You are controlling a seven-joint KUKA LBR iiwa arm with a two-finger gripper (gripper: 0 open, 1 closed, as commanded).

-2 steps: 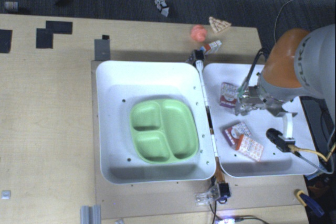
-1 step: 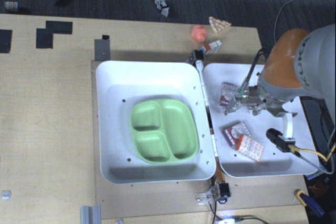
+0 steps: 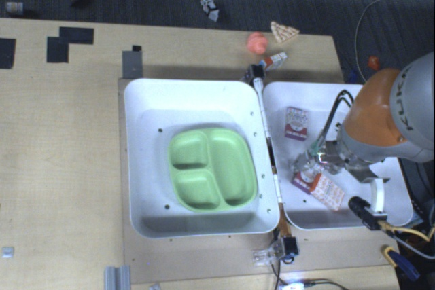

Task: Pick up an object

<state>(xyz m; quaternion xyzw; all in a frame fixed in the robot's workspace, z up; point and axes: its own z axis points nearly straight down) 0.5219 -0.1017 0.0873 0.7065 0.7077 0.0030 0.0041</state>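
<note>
A flat red-and-white packet (image 3: pixel 322 189) lies near the front of the right bin (image 3: pixel 401 214). My gripper (image 3: pixel 308 164) is low in this bin, right over the packet's left end and seemingly touching it. A second small red-and-white packet (image 3: pixel 296 123) lies further back in the same bin, apart from the gripper. The grey arm with its orange band (image 3: pixel 370 115) reaches in from the right and hides part of the bin floor.
The left bin (image 3: pixel 143 112) holds a green divided plate (image 3: pixel 212 168). Behind the bins on the bench lie a pink ball (image 3: pixel 257 43), a pale wedge (image 3: pixel 284 31) and a small tube (image 3: pixel 272 61). A ridge (image 3: pixel 268 146) separates the two bins.
</note>
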